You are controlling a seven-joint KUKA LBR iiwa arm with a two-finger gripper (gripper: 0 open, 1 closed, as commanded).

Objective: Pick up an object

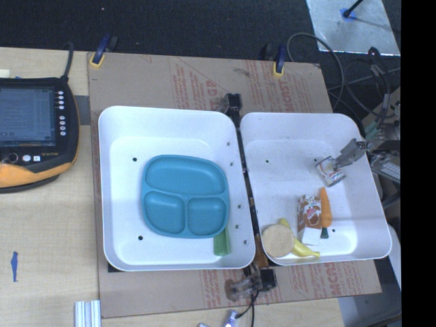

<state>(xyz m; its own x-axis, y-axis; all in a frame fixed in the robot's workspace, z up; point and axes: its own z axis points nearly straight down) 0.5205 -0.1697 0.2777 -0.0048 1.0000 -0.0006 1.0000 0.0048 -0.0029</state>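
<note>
A two-finger gripper (332,172) hangs over the right-hand white bin (293,131), reaching in from the right above the bin's bare floor toward its far right part; whether it is released or clenched cannot be told from this slanted overhead view, and nothing is seen between its tips. The pickable objects lie clustered at the near side of that bin, apart from the gripper: an orange carrot (325,208) lying lengthwise, just beside a small printed packet (310,213), with a round tan disc (277,240) at the near left corner and a yellow banana (303,250) just beside it against the near wall. In the left-hand white bin (116,182) sits a blue divided plate (184,195), a small green piece (221,242) at its near right corner. A handheld control pendant (30,131) with a screen rests on the bench at far left.
</note>
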